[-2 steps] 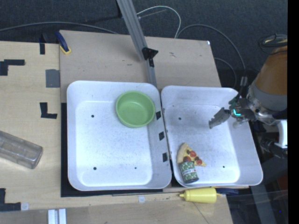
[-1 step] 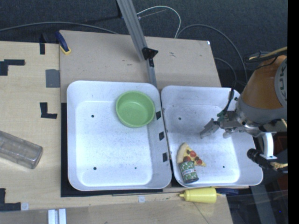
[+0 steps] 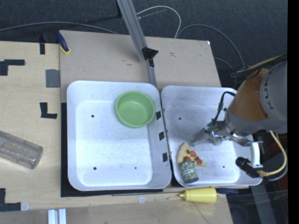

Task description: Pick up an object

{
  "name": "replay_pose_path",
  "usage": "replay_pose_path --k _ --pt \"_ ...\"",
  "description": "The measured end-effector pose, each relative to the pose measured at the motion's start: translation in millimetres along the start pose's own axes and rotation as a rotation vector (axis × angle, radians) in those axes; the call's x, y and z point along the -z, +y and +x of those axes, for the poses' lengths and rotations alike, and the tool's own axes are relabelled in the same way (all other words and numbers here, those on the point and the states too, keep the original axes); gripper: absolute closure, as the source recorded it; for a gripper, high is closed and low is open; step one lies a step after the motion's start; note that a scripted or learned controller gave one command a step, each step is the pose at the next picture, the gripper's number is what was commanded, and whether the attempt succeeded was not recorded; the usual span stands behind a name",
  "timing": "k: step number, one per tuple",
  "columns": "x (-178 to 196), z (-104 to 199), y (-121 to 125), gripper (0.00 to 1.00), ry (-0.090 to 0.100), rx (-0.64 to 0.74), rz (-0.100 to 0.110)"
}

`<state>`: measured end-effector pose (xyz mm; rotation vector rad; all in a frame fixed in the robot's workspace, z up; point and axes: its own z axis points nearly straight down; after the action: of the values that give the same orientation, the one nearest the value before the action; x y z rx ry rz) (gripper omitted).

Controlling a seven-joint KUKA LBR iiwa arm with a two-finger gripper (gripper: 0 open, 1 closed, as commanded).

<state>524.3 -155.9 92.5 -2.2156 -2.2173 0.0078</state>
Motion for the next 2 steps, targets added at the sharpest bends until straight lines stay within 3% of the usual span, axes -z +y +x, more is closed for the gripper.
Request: replay_pose_path --k 1,2 --pt "-2.1 0.2 0.7 0.00 -0.002 0.000 -0.009" --pt "7.7 1.1 0.6 1.00 -0.001 0.002 -0.008"
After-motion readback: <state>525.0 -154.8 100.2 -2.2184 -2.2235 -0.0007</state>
